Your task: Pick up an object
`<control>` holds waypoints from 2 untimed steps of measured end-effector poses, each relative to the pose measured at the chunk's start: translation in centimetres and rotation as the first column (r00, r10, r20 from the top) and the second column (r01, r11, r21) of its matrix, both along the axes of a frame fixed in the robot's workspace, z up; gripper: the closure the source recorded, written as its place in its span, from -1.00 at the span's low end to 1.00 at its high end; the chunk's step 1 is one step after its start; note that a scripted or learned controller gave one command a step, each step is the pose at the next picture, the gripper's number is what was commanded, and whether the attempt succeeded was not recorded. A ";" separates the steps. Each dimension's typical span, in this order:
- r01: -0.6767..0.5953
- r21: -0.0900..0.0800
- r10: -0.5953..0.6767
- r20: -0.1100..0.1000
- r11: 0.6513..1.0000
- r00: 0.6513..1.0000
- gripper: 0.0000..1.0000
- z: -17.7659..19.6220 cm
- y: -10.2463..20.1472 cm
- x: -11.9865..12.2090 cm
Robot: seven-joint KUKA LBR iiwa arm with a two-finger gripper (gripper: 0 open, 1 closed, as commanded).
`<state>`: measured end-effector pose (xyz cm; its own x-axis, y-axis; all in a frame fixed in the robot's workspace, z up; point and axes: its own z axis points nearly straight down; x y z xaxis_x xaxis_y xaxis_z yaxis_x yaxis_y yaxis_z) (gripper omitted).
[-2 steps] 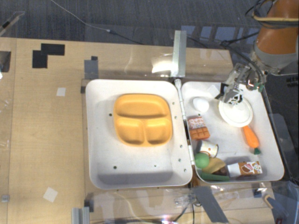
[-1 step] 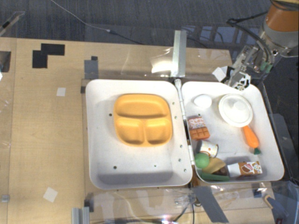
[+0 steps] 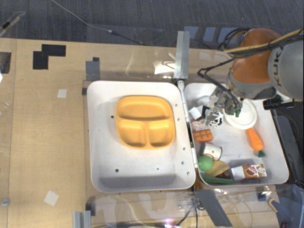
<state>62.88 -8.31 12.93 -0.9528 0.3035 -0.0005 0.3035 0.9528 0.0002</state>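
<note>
Wooden bench (image 3: 42, 141) carried two white bins side by side: the left bin (image 3: 102, 175) held a yellow divided tray (image 3: 145, 121), and the right bin (image 3: 280, 167) held a carrot (image 3: 255, 139), a waffle (image 3: 204, 136), a small cup (image 3: 212, 151), a green ball (image 3: 205, 163) and a carton (image 3: 249, 172). The gripper (image 3: 216, 109) hung over the right bin's upper part beside a white plate (image 3: 242, 118), and whether it was wide, narrow or holding something could not be told.

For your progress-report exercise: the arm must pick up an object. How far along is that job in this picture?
Done: the grey arm's gripper has reached the right white bin, near the small black-and-white item. In hand: nothing is visibly lifted. Left: grasping and raising something; the orange toy carrot, round white dish and brown waffle piece lie on the bin floor.
</note>
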 end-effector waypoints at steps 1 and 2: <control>-0.136 -0.008 0.136 0.021 0.991 0.990 1.00 15.7 -5.2 3.1; -0.328 -0.003 0.328 0.003 0.945 0.945 1.00 6.1 -12.5 -2.3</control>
